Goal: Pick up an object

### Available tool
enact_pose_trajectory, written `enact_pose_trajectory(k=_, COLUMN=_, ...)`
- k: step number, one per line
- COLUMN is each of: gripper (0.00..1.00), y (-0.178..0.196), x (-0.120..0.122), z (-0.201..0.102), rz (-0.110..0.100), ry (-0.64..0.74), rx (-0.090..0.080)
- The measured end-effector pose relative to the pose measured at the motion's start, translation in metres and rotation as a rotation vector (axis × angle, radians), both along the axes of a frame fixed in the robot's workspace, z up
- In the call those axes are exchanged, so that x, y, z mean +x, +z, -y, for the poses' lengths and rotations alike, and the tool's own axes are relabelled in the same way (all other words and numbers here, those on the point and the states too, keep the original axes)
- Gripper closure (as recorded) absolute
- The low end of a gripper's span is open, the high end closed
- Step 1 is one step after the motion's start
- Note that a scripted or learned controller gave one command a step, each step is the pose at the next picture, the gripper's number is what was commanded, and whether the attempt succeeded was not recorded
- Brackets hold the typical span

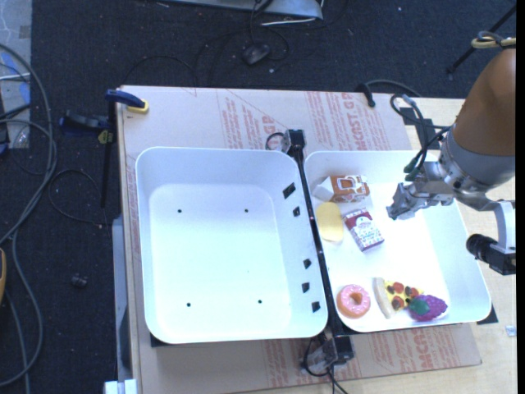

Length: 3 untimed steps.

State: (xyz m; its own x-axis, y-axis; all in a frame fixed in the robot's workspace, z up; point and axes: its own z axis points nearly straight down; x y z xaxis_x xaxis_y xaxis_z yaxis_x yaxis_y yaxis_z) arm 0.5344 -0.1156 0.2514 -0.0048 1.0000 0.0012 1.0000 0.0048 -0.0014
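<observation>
The arm (484,130) reaches in from the right over the right bin (467,261), beside the left bin (164,171). Its gripper (399,206) hangs above the bin's far middle; whether it is released or clenched, I cannot tell. Left of it lie an orange carton (349,188), a red box (363,229) and a yellow piece (330,222); nearer sit a pink donut (353,300) and purple grapes (427,306).

Two shallow white plastic bins (221,171) with a smooth, faintly glossy finish are seen on a matt brown cardboard sheet (246,113); dark rough carpet (74,48) surrounds it.
</observation>
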Motion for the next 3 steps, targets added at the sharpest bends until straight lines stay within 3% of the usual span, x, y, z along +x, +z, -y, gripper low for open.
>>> enact_pose_trajectory(k=3, gripper=1.00, y=0.006, x=0.032, z=-0.164, rz=0.001, ry=0.001, rx=0.000)
